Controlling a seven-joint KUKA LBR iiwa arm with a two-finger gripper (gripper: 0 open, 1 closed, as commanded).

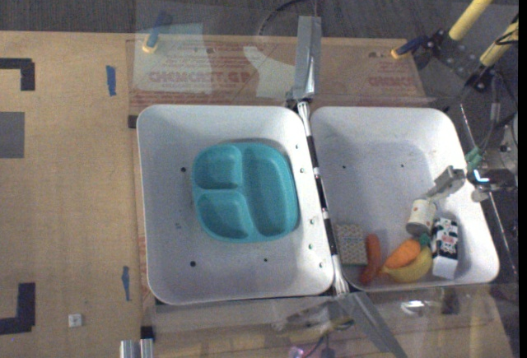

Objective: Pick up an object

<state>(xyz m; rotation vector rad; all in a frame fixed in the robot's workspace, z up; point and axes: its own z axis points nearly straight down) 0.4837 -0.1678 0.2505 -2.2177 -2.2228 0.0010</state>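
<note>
**Mia:** What do you see from the camera up top?

**Dad:** Two flat white bins sit side by side on the brown wooden counter [66,208]. The left white bin [160,266] holds a teal plastic plate with three sections [244,192], lying flat in the middle.

**Mia:** And the right white bin [370,151]?

**Dad:** All its small things are bunched at about five o'clock, down in the corner. There is a yellow toy banana [414,267] with an orange toy carrot [401,253] lying on it, a small red sausage shape [371,257], a speckled tan square block [351,242], a little white cup lying on its side [422,215], and a black-and-white milk carton [445,243].

**Mia:** Why are they all down there?

**Dad:** I guess they slid or got dropped there. They touch each other, so it is crowded.

**Mia:** Where is the claw?

**Dad:** The grey metal claw [450,181] is at about three o'clock in that bin, just above the cup. I cannot tell if it is pinching or let go. Nothing sits between its tips.

**Mia:** Is there room to move?

**Dad:** Lots of bare floor at eleven o'clock. But the carton sits close to the right wall, so that side is tight. The cup looks like the easiest pick.
</note>
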